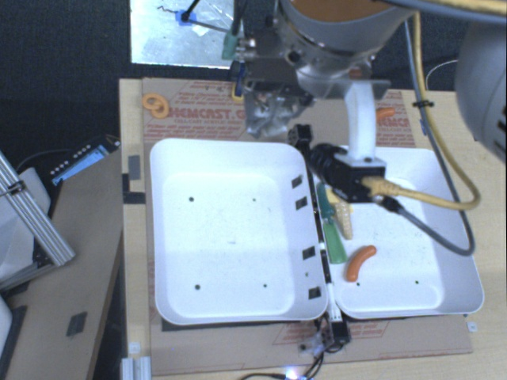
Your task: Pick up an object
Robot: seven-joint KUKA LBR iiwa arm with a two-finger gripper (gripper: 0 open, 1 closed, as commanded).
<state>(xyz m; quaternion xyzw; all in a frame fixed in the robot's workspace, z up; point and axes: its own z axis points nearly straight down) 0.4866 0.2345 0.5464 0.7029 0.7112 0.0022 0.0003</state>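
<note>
**Arm high over the bins' back edge**

Left bin (230,228): bare floor, open room throughout. Right bin (428,283): an orange sausage-shaped piece (360,262) lies near the shared divider, a green strip (333,236) and a pale yellow corn-like piece (342,214) just beside it. Yellow cable (428,200) crosses above. Gripper (268,117) hangs beyond the left bin's rear rim; finger state cannot be told.

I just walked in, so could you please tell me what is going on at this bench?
A grey robot arm reaches in over two white bins to pick up an object. Its gripper hangs above the far edge of the left bin, with nothing visibly held. The candidates lie in the right bin: an orange sausage-shaped piece, a green strip and a pale yellowish piece.
</note>
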